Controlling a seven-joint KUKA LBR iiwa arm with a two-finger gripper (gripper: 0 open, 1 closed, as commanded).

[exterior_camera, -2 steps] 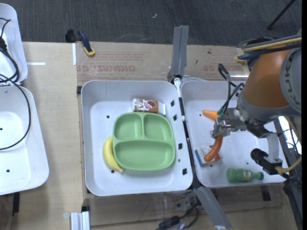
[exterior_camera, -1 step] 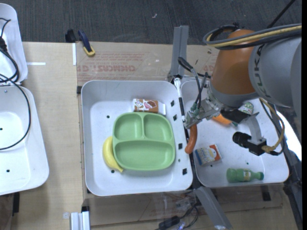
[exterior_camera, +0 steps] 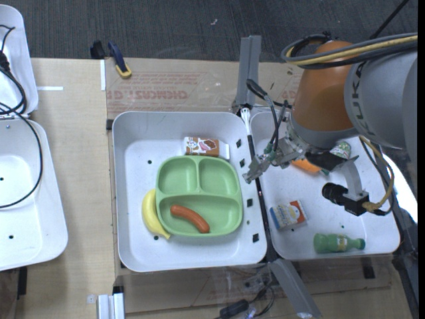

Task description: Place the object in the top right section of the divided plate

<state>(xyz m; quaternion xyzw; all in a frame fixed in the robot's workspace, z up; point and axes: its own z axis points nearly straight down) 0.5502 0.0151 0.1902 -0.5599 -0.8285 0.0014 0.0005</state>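
Presently we find the arm (exterior_camera: 345, 88) reaching in from the right of the frame, its gripper (exterior_camera: 265, 161) hanging over the inner edge of the right bin (exterior_camera: 392, 234), close to the wall it shares with the left bin (exterior_camera: 126, 198). We cannot tell how far the gripper stands open, nor whether it has hold of anything. An orange carrot (exterior_camera: 307, 167) lies in the right bin just beside the gripper, partly under the wrist. In the same bin we note a small carton (exterior_camera: 289, 214) near the centre and a green bottle (exterior_camera: 339, 243) lying on its side toward the lower edge. The green divided plate (exterior_camera: 199, 195) sits in the middle of the left bin; a sausage (exterior_camera: 190, 218) lies in its large lower section. A banana (exterior_camera: 153, 214) touches the plate's left rim, and a brown-and-white carton (exterior_camera: 202, 147) lies just above the plate.
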